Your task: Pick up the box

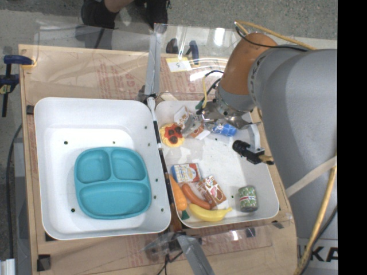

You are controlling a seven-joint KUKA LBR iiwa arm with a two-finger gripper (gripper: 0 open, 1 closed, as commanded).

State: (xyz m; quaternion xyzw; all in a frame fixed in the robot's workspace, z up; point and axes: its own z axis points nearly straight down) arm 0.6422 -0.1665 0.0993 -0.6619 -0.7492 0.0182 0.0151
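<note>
The box [186, 172], a small carton with a blue and orange printed face, lies flat in the right-hand bin [261, 183], close to that bin's left wall and roughly midway along it. Just below it sit a carrot [180, 197], a sausage-like orange piece [196, 201] and a yellow banana [209, 212] along the near edge. A small printed packet [213, 190] lies just beside the box on its lower right, and a green can [248, 199] stands near the bin's lower right corner.

The claw [198, 119] is down at the far end of the same bin, well apart from the box, among a cluster of small things: a crumpled wrapper [184, 119], a red and yellow toy [171, 135] and a blue piece [225, 130]. Whether its fingers are spread or closed cannot be told, since the wrist and clutter hide them. The grey arm [298, 113] with its orange band [245, 62] comes in from the right.

The left-hand bin [51, 119] holds a teal divided plate [112, 183] with three compartments. Both bins rest on the desk [86, 67].
</note>
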